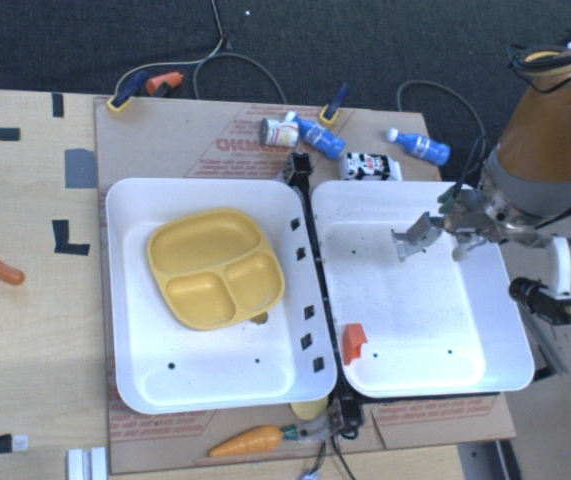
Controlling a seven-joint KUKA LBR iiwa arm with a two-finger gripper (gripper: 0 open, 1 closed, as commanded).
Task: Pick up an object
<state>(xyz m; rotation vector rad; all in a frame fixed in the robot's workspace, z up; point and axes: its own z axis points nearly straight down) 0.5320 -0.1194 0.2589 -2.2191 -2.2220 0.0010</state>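
1. The pincer (437, 238) hovers over the right bin (485, 363), fingers spread wide, gripping nothing.
2. A small orange block (353, 343) lies at that bin's near-left edge.
3. A yellow plate (215, 267) fills the left bin (135, 298).

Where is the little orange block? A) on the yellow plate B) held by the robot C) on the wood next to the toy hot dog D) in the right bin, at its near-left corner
D: the orange block lies in the right bin, against the wall at its near-left corner, apart from the yellow plate and the end effector.
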